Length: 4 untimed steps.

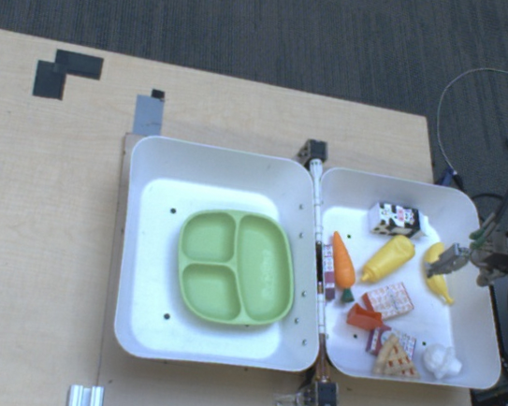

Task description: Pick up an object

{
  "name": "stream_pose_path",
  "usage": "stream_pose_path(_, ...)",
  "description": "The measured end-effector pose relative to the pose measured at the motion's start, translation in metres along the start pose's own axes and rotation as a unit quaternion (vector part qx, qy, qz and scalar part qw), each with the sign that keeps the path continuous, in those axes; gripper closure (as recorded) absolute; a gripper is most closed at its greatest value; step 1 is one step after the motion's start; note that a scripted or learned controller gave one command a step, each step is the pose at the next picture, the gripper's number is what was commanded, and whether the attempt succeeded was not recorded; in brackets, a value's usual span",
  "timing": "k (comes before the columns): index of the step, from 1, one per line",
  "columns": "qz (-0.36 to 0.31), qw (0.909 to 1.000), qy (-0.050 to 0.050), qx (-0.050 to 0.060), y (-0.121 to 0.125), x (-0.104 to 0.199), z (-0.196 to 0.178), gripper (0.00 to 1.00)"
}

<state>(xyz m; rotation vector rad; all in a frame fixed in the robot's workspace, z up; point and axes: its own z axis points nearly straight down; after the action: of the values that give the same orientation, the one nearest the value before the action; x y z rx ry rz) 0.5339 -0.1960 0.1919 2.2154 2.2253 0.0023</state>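
Banana lies at the right bin's right side, just beside the hand, whose fingers look spread, though the view is too small for certainty. A clean pick needs both fingers straddling the fruit's middle, clear of the yellow bottle.

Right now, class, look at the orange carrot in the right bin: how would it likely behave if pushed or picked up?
The carrot looks round and tapered, so a push would probably roll it in a curve. Its smooth, plastic-looking skin may slip between fingers. It lies against the bin's wall, which could crowd a grasp.
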Motion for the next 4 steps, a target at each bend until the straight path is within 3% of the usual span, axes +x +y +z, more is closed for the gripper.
stream_pose_path(1,0.001,1.0000,-0.001,-0.004,-0.044,0.054,0.095,0.00)
stream_pose_path(2,0.000,1.0000,0.000,-0.007,-0.042,0.055,0.084,1.00)
stream_pose_path(3,0.000,1.0000,0.001,-0.006,-0.042,0.056,0.085,0.00)
stream_pose_path(4,0.000,1.0000,0.000,-0.008,-0.040,0.056,0.074,1.00)
